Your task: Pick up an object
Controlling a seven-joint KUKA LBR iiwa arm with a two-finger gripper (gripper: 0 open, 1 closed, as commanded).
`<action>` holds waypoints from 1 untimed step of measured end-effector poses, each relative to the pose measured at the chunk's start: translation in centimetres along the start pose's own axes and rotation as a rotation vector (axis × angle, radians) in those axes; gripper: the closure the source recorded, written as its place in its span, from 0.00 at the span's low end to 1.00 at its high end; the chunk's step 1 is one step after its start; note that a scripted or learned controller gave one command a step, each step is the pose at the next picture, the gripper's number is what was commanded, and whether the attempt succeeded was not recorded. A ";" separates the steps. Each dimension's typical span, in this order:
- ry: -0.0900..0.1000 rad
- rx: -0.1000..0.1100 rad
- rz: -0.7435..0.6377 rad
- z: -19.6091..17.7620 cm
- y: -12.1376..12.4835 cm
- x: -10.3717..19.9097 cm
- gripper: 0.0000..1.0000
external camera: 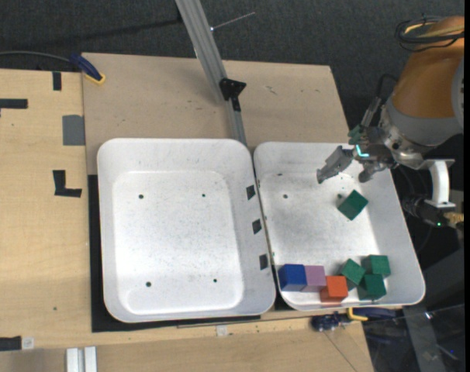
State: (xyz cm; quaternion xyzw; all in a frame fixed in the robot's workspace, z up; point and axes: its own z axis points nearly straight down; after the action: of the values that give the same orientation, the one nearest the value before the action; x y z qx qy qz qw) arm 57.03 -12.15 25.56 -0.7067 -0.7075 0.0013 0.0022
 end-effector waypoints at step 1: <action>-0.001 -0.004 -0.001 -0.2 0.1 0.0 0.00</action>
State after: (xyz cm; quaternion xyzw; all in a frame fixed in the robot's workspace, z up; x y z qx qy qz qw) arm 57.10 -12.16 25.76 -0.7063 -0.7079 0.0003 0.0006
